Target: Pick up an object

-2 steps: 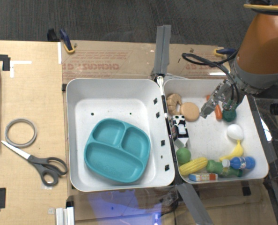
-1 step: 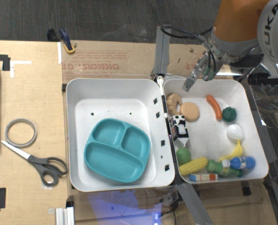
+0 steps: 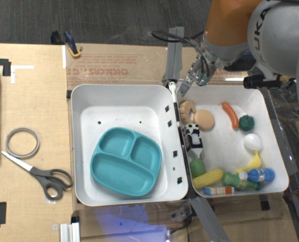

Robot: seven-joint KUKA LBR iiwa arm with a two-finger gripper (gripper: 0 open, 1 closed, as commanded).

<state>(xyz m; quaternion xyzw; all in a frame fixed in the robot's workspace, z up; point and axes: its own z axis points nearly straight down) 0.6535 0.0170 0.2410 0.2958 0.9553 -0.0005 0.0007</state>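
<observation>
— Jaws: hanging over the top-left corner of the right bin, right by the divider btwn the two bins. Can't tell if they're open or closed, too small and blurred. Nothing visibly held btwn them.

— Arm?

— Comes in from top right, orange band above the wrist, grey body.

— What's in the right bin?

— Just below the jaws: a brownish lump and a tan round piece, touching each other, near the bin's left wall. Below those a black-and-white item. Orange sausage-like piece and a dark green ball toward the top-right corner. White egg shape at the right side, banana under it. Along the bottom edge: corn cob, green veg, small bottle w/ blue cap.

— Left bin?

— Teal divided plate, lower middle.

— Counter?

— Scissors and a tape ring near the left edge, well apart from the bins.
</observation>
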